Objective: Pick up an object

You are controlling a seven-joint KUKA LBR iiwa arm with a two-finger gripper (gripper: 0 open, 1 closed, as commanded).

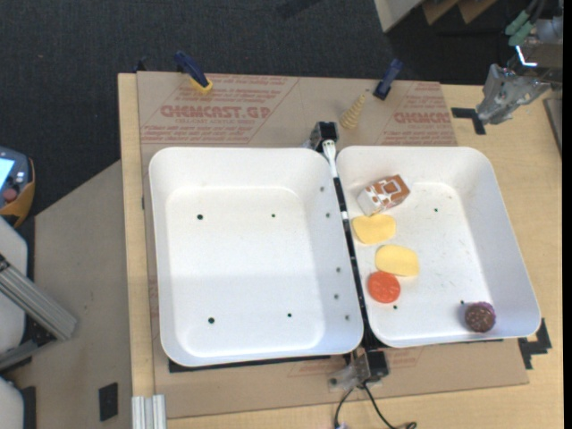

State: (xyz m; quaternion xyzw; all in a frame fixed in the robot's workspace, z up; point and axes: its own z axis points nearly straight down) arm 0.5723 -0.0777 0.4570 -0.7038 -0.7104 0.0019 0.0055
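Judged light, rigid, slippery: yellow pieces (pixel 374 230), red disc (pixel 384 287) along right bin (pixel 500 204) left wall; purple ball (pixel 480 316) at near-right corner. Take across narrow sides. Claw (pixel 506 92) parked beyond far-right corner; opening indiscernible.

Two white bins (pixel 241 164); in the right one two yellow pieces (pixel 373 230), one orange-red disc (pixel 384 287), one brown-and-white toy house (pixel 384 193), one dark purple ball (pixel 480 316)

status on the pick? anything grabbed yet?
Done: nothing visible yet. All five objects lie in the right bin: brown-and-white piece, two yellow pieces, red disc, dark ball. In hand: gripper sits beyond the bin's far right corner. Left: approach, grasp, lift.
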